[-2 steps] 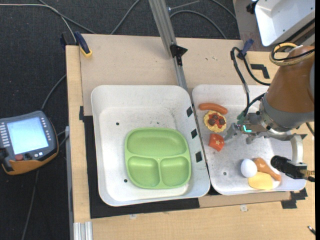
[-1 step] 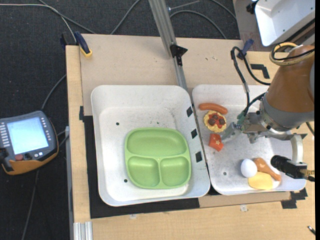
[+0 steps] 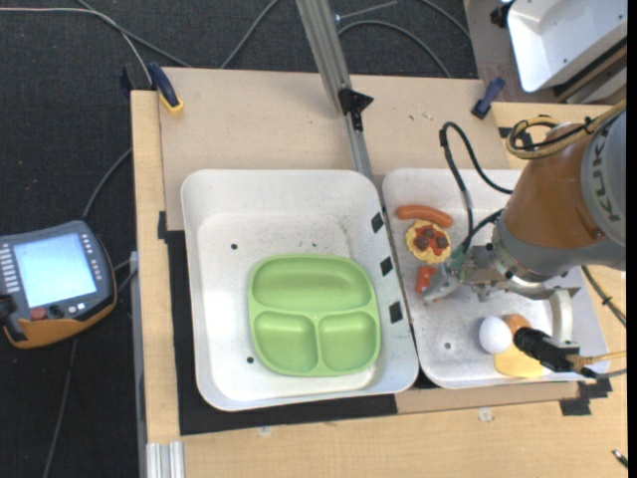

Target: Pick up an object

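Pepper (image 3: pixel 424 279) under my gripper (image 3: pixel 445 277) | grip state: cannot tell | risk: pizza (image 3: pixel 428 239) just beside, may get nudged

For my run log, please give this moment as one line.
gripper: low in right bin, beside small red item | grasp: unclear | green plate: left bin

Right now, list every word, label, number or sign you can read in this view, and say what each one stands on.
"KU": large grey letters on the arm, cut off at the view's edge.
Screen of the handheld control pendant left of the bench: lit, too blurred to read.
Buttons on the pendant: too small to read.
Green divided plate and both white bins: no text.
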Controlling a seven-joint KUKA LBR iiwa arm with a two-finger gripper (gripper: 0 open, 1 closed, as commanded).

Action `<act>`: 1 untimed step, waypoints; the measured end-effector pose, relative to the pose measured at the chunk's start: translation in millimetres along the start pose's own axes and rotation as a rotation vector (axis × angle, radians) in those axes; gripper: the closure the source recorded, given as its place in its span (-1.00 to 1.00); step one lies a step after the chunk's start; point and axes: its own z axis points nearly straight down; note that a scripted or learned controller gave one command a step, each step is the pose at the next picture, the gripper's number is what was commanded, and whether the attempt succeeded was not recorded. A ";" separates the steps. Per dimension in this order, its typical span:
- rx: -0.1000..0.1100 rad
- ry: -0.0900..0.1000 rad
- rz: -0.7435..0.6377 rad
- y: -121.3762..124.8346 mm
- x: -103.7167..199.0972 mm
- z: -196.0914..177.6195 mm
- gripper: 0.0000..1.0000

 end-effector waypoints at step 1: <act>-0.009 -0.001 -0.001 1.5 0.6 42.1 -1.00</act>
